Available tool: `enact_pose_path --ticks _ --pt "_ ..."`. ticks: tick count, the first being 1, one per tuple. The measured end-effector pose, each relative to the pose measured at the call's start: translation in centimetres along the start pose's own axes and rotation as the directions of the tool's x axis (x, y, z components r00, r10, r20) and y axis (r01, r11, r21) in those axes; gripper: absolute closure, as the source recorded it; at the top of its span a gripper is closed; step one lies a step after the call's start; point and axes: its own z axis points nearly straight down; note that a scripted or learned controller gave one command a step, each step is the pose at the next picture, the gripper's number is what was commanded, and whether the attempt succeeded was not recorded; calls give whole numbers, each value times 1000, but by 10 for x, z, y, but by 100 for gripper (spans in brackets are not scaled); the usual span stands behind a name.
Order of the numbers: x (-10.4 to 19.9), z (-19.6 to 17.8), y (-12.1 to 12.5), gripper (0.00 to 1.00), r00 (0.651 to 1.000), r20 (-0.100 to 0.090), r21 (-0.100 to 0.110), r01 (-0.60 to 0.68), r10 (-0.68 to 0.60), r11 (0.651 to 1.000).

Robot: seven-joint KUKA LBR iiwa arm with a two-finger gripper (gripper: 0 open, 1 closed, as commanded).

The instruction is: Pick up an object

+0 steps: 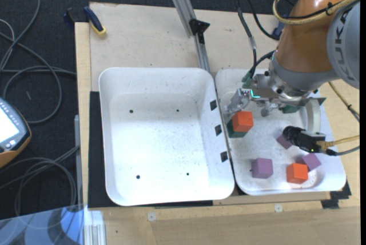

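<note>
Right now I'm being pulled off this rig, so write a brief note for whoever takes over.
Hand: low in the right bin, at its left side; open or shut can't be told.
Things: orange block just below the hand on a green piece; purple cube and second orange cube near the front; two more purple pieces to the right.
Done: nothing visibly lifted.
Left: grasp and raise one object.
</note>
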Motion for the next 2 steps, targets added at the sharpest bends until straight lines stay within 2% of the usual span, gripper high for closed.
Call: enact_pose_path --ticks 1,2 --pt "10 -92 -18 0 1000 1 -12 3 -3 1000" --pt "33 -101 -41 0 1000 0 -2 4 -4 1000"
